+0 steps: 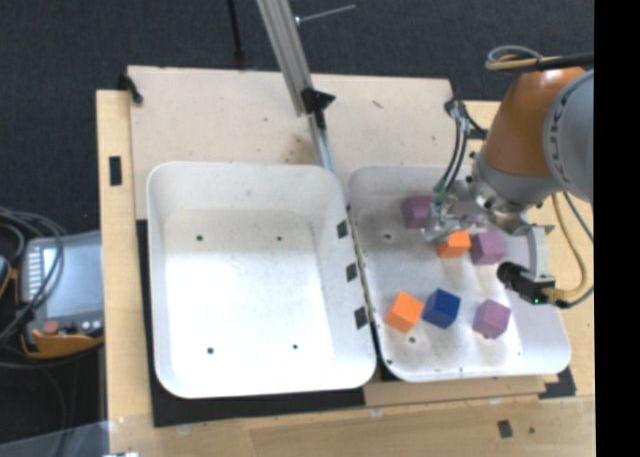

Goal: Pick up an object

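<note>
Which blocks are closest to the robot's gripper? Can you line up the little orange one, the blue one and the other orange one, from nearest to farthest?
Measured from the gripper in the camera view:
1. The small orange block, right at the gripper, just below it.
2. The blue block, lower in the right bin, toward the front.
3. The larger orange block, left of the blue one, a bit farther out.

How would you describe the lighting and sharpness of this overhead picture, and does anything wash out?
In the camera view, the light is even and soft: the left bin glares near-white, losing floor detail; the blocks in the right bin, such as the blue cube, cast only faint shadows; the gripper is slightly blurred, while the dark floor stays dim.
</note>
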`<state>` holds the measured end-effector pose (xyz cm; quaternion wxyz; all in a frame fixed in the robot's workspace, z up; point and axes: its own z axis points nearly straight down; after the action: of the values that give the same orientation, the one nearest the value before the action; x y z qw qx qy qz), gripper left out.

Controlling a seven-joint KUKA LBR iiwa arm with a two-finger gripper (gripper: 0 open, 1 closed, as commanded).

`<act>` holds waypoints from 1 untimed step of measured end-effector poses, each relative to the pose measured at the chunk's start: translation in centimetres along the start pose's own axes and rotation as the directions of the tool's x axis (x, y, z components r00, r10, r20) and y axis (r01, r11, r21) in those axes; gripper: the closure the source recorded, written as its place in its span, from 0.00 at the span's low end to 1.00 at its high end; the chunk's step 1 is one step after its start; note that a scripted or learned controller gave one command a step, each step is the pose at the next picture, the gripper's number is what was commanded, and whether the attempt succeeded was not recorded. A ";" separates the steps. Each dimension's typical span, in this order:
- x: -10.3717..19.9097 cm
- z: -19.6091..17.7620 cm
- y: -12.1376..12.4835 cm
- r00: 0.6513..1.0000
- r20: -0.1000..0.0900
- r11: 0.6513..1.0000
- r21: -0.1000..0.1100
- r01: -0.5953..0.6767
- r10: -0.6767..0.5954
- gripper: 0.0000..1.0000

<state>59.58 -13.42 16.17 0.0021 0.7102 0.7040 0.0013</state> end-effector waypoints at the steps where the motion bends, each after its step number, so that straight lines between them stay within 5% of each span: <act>1: -1.2 -5.2 0.2 1.000 0.002 1.000 -0.002 0.006 -0.006 1.00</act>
<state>59.71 -14.58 21.40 0.0034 0.7079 0.7063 0.0015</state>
